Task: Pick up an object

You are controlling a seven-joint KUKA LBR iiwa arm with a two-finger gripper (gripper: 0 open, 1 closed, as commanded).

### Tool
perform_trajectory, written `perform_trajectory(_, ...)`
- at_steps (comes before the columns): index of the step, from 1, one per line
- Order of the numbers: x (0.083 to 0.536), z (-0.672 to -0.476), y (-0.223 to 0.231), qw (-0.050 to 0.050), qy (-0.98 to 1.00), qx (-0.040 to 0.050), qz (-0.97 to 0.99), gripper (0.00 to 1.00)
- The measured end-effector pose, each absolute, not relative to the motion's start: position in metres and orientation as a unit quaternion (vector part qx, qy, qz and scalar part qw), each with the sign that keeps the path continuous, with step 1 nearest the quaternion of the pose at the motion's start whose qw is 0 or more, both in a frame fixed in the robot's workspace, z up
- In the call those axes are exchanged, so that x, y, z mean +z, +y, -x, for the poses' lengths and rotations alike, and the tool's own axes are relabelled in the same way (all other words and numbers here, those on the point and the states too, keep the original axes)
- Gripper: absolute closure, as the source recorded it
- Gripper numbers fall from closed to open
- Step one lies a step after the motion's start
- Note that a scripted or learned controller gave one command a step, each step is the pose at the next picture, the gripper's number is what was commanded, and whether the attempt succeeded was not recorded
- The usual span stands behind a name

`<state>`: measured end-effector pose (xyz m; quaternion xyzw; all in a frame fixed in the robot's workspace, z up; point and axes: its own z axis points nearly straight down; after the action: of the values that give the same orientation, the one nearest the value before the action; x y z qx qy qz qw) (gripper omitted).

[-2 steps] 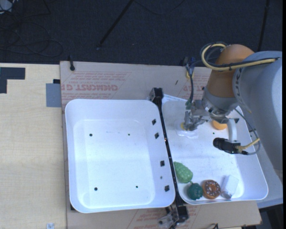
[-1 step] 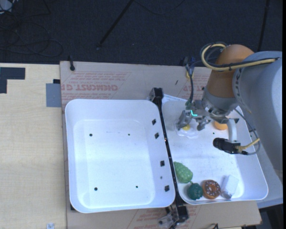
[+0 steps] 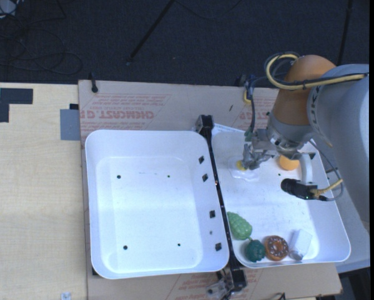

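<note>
Up at the twelve o'clock end of the right bin [image 3: 268, 211], a small yellow piece [image 3: 241, 164] sits right at the tip of the gripper [image 3: 251, 160], on its nine o'clock side. Touching or just beside? Can't tell, and whether the gripper is clenched or released can't be read either. Orange ball [image 3: 288, 163] close by at three o'clock. Down at six o'clock, along the near wall: green lump [image 3: 239, 225], dark ball [image 3: 255, 250], donut [image 3: 275, 247], white block [image 3: 301, 241]. Left bin [image 3: 149, 199] lies alongside at nine o'clock.

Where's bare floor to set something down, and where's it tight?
The left bin has a bare floor wall to wall. Right bin: a bare strip between the gripper and the light green toy. Crowded along its near edge: dark green toy, donut, pale block.
</note>
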<state>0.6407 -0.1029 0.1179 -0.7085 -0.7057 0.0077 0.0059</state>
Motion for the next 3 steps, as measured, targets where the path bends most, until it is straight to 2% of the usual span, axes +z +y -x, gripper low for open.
perform_trajectory(1, 0.205, -0.645, -0.063, -0.002, -0.708, -0.0027, 0.706, 1.0)
perform_trajectory(2, 0.254, -0.645, -0.016, -0.001, -0.708, -0.0015, 0.706, 1.0)
perform_trajectory(3, 0.33, -0.645, 0.054, -0.001, -0.709, -0.002, 0.705, 1.0)
